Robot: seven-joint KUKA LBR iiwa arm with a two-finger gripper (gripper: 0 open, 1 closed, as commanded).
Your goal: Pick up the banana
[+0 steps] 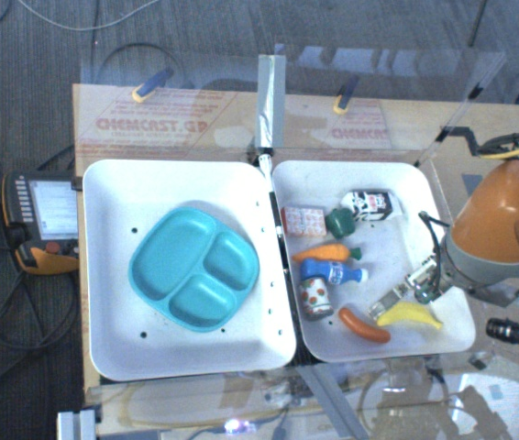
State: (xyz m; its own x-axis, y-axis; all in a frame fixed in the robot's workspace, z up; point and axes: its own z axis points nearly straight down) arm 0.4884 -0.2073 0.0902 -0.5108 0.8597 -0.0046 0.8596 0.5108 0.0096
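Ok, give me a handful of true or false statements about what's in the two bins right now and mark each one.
1. The banana lies in the right bin. True.
2. The blue divided plate sits in the right bin. False: it sits in the left bin.
3. The banana is near the right bin's front right corner. True.
4. The carrot lies on the blue divided plate. False: it lies in the right bin, just above the blue bottle.
5. The gripper is over the left bin. False: it is over the right bin, just above the banana.
6. A red sausage lies left of the banana. True.
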